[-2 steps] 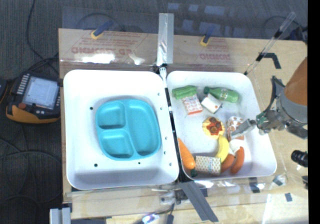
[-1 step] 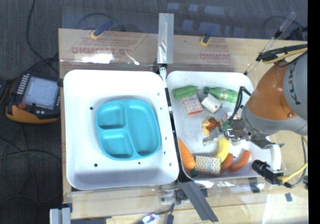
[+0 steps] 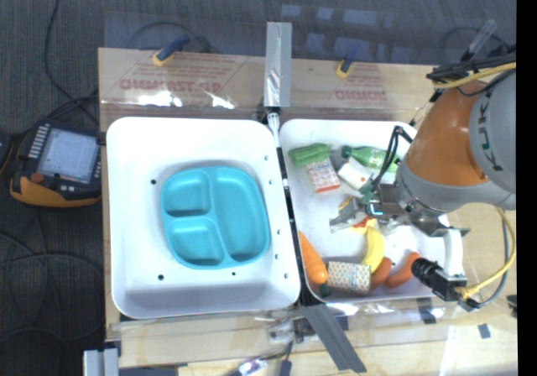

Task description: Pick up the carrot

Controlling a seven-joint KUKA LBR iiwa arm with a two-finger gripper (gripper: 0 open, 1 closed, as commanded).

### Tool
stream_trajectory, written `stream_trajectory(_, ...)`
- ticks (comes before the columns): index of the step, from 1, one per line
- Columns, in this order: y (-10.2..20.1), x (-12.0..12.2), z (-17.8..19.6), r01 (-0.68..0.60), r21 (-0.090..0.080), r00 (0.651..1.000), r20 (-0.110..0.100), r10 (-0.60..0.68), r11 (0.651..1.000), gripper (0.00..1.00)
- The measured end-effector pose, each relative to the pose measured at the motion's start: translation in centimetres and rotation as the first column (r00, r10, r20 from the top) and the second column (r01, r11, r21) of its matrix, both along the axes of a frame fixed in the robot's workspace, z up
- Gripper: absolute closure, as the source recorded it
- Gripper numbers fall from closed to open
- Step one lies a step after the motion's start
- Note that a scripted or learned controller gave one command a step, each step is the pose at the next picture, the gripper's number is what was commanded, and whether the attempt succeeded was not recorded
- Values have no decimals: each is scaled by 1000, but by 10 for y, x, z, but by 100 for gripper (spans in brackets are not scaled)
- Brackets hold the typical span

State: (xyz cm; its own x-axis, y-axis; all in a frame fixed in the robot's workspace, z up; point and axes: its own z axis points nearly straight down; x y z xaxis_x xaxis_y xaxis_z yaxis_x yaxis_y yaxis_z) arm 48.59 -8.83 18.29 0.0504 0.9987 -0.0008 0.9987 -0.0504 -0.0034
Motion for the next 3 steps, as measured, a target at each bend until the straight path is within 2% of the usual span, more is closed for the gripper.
stream_trajectory(1,-14,31,-2,-37,1,999,0,37,999,0)
stream_trajectory(2,-74,48,-2,52,-1,999,0,-52,999,0)
stream_trajectory(3,-55,40,-20,-100,-1,995,1,100,995,0)
